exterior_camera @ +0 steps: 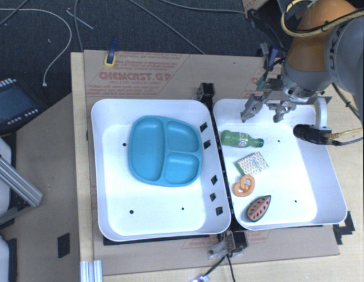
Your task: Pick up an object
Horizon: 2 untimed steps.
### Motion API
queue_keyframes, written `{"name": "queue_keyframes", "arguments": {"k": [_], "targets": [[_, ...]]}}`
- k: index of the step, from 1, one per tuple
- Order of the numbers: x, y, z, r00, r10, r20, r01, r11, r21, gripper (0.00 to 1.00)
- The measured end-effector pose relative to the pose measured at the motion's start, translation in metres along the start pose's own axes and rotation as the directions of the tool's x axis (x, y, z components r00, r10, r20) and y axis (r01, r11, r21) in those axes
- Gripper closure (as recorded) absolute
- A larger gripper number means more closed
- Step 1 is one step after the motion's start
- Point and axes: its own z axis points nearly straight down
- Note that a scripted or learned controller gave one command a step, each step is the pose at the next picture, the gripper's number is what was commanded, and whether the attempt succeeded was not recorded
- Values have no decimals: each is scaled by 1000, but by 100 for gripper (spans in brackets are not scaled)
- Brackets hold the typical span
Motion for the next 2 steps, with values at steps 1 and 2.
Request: {"name": "queue_keyframes", "arguments": {"k": [1,2], "targets": [[0,3,-9,1000,-2,1,2,1000,-15,0],[-1,5,33,1000,-2,2,2,1000,-11,0]]}}
